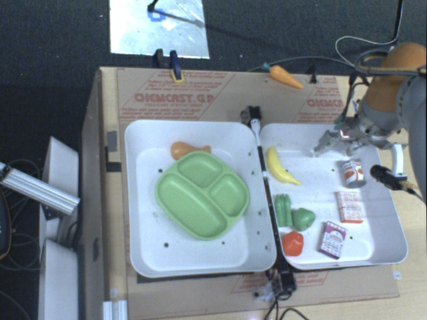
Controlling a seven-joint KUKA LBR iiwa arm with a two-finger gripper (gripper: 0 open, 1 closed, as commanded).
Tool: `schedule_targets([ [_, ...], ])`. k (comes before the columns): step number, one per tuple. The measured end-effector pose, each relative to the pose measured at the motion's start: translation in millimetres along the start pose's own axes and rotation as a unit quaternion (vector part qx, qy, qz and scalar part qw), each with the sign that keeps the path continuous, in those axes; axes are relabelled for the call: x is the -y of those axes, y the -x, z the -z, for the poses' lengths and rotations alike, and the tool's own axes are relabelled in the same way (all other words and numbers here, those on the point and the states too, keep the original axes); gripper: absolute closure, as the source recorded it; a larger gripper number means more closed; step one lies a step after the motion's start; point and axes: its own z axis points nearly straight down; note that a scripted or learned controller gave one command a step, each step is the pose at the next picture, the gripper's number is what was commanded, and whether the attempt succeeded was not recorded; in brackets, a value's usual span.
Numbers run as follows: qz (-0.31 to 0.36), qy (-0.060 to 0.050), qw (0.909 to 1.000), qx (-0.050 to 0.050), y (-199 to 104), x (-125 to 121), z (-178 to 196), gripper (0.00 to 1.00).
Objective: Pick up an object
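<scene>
Objects, right bin (383, 245): seven — banana (281, 167), can (352, 173), two cartons, two peppers, tomato.
Left bin (137, 179): green tray (202, 193), one.
End effector (339, 141): twelve o'clock, grip unclear.

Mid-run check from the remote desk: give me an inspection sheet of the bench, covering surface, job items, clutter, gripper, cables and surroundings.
Surface: brown board bearing the left white bin and right white bin, side by side.
Job's things, right bin: yellow banana, small red-and-white can, pale carton, dark red packet, green pepper, red tomato.
Left bin: green divided plate with an orange toy at its far edge.
Clutter: orange carrot on the board, outside the bins.
Gripper: two-finger gripper over the right bin's far side, nothing seen between its fingers.
Cables: grey loops behind the arm.
Surroundings: dark carpet, reflective sheet.
</scene>
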Motion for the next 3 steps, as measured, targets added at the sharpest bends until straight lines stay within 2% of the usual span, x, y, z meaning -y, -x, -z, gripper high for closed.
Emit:
schedule_targets([
  [1, 0.001, 0.0, 1.0, 0.0, 0, 0, 0, 0.0],
  [2, 0.002, 0.004, 1.0, 0.002, 0, -2, 12, 1.0],
  [3, 0.003, 0.003, 1.0, 0.002, 0, -2, 11, 0.0],
])
